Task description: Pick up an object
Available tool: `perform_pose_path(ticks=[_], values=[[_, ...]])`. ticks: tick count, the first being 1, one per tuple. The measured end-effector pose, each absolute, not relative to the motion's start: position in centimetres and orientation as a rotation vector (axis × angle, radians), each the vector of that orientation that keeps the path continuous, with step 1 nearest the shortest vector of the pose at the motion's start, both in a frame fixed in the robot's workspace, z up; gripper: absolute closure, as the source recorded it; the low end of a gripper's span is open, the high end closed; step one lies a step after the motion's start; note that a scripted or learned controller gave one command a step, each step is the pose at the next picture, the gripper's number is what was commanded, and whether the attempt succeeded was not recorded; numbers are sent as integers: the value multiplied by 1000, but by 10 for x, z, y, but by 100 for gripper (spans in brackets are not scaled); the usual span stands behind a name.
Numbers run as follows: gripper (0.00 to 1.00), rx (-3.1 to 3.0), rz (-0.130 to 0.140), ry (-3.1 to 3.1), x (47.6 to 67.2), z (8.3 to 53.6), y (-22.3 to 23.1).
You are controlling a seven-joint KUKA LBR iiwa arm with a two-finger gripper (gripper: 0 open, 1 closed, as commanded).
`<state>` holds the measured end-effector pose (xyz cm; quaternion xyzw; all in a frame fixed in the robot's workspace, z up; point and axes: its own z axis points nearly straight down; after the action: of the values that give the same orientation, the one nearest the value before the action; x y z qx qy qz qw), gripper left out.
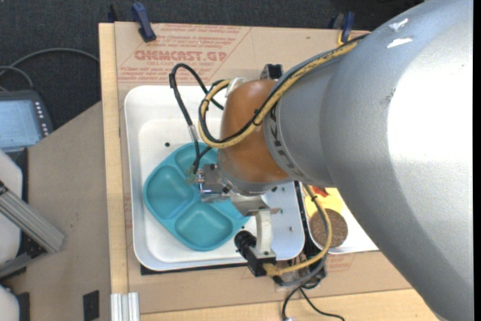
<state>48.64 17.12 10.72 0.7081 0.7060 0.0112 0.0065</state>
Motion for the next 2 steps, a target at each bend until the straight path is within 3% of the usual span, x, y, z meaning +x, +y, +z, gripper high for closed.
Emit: perform_pose_path(ticks=[1, 2], values=[[100, 2212, 26, 2226, 485, 240, 222], [100, 2222, 2, 2221, 483, 242, 218]])
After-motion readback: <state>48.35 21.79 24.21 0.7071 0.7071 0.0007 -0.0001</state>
